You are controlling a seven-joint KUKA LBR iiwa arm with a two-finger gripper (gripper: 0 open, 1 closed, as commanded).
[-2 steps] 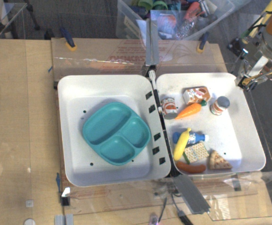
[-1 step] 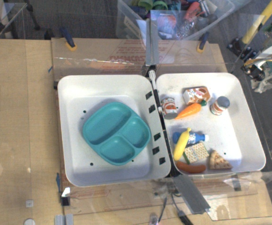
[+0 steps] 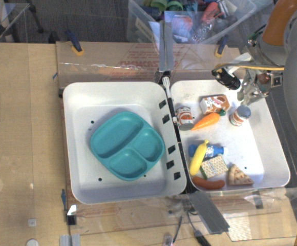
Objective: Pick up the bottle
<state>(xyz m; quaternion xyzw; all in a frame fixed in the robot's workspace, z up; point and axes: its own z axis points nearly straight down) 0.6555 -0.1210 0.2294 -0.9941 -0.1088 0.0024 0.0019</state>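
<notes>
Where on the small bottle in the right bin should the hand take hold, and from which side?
Grip the bottle across its body just below the blue cap, coming straight down from above. It seems to stand upright near the bin's far right wall, with the carrot close on its left, so a sideways approach looks cramped.

A: "How crowded is the right bin [image 3: 276,152]?"

B: "Its far and near ends are packed: a carrot [image 3: 207,121] and small bottle [image 3: 238,115] up top, a banana [image 3: 197,158] and pizza slice [image 3: 238,176] below. Bare floor runs along the right wall."

A: "The left bin [image 3: 82,104]?"

B: "A teal plate [image 3: 127,145] fills its middle; the margins are open."
</notes>
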